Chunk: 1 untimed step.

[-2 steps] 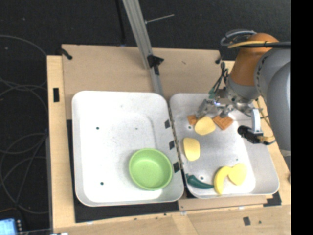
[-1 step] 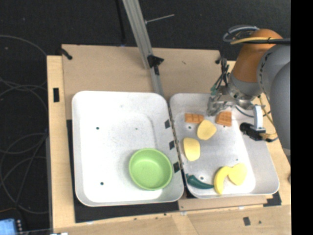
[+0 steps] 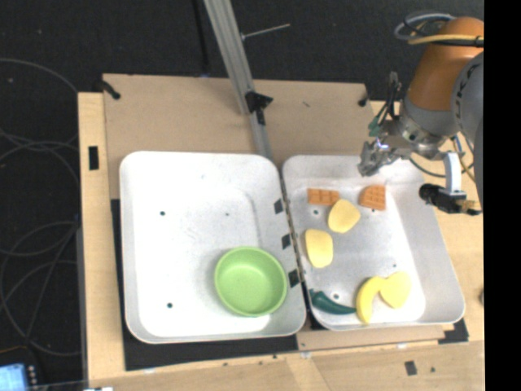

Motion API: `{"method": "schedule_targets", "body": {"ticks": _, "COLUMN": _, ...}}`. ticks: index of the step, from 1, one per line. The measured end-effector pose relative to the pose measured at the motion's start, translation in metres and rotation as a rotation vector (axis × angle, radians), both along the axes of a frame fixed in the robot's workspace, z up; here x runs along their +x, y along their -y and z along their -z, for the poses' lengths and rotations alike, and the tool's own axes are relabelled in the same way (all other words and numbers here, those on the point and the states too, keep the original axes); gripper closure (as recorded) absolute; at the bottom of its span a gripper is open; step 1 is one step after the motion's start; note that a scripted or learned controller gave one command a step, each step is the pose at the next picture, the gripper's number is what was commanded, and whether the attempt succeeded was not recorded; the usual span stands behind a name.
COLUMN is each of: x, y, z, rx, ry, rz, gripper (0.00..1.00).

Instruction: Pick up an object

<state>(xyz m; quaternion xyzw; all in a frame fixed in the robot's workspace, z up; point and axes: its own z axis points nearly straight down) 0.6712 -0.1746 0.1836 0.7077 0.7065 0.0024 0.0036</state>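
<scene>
Claw [image 3: 373,160] above right bin [image 3: 423,243], grip state unclear, waffle piece [image 3: 373,197] just below, green bowl [image 3: 251,280] left.

Light-brown flat wooden table [image 3: 187,112] spans under & to the left of the tool [image 3: 373,160]. Shallow white plastic bin, right one [image 3: 423,243], lies directly below the tool w/ its back rim near it. 2nd white bin [image 3: 187,210] sits well left of the tool, touching the 1st; black clips [image 3: 286,239] along the seam. Slanted grey metal pole [image 3: 232,47] w/ black clamp [image 3: 258,102] stands left of the tool, behind the bins. Black cables [image 3: 41,153] on dark floor, far left.
</scene>
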Motion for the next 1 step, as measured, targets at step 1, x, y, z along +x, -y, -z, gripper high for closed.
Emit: {"method": "schedule_targets", "body": {"ticks": 1, "x": 0.0091, "y": -0.0027, "z": -0.0490, "rx": 0.001, "ry": 0.000, "rz": -0.005, "gripper": 1.00}}
